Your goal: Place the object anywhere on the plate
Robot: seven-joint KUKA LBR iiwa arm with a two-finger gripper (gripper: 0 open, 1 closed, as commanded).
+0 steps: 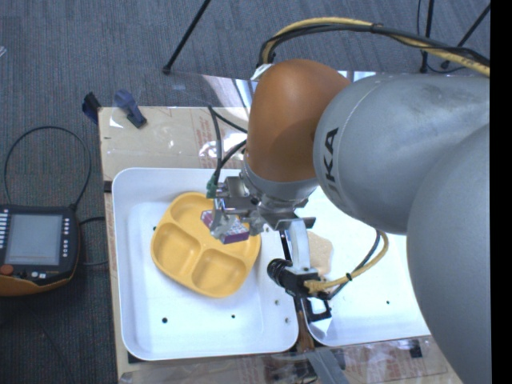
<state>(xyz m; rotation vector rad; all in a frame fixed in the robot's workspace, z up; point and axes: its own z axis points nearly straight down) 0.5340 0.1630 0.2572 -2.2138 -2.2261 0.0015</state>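
A yellow plate (196,250) with three compartments lies in the left white bin (144,326), toward its right side. My gripper (229,221) hangs over the plate's upper right part, under the orange band of the arm. A small purple and white object (230,230) sits between its dark fingers, just over the plate's right rim. The gripper looks shut on it. The arm's body hides whatever lies behind the wrist.
A pale beige item (322,253) lies in the right bin (376,314), partly behind a bracket and cables. A control pendant (34,242) rests on the floor at the left. A blue clamp (128,107) sits at the bench's back left corner.
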